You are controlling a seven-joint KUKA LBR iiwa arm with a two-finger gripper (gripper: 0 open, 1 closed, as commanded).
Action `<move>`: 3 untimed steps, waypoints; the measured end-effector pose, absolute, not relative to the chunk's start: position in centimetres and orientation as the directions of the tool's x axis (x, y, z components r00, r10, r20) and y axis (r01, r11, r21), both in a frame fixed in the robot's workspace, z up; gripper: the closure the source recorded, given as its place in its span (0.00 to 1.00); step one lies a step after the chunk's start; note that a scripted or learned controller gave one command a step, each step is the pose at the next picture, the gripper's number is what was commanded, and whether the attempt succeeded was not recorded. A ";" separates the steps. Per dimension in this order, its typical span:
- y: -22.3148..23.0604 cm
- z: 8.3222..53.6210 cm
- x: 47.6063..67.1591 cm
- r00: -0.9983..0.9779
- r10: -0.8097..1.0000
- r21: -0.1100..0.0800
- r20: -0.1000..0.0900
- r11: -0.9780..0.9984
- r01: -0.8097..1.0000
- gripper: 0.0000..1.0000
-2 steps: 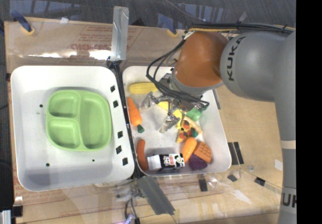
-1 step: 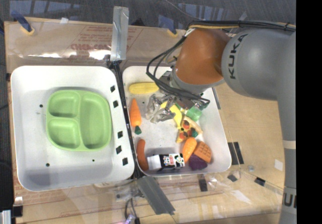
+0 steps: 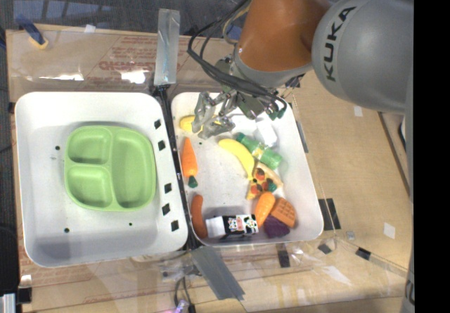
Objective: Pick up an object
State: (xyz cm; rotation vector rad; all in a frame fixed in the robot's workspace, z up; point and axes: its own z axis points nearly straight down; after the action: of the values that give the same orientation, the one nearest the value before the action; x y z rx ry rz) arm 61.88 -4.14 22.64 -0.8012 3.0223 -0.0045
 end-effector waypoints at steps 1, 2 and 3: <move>0.0 27.0 65.8 -0.944 -0.329 -0.002 -0.006 0.944 -0.329 1.00; 8.6 23.7 61.3 -0.917 -0.400 0.004 0.001 0.917 -0.400 1.00; -0.2 25.1 61.9 -0.675 -0.738 -0.003 -0.001 0.675 -0.738 1.00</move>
State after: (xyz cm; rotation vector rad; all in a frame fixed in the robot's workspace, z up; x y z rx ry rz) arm 61.92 -0.18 25.07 -1.2652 2.8733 -0.0033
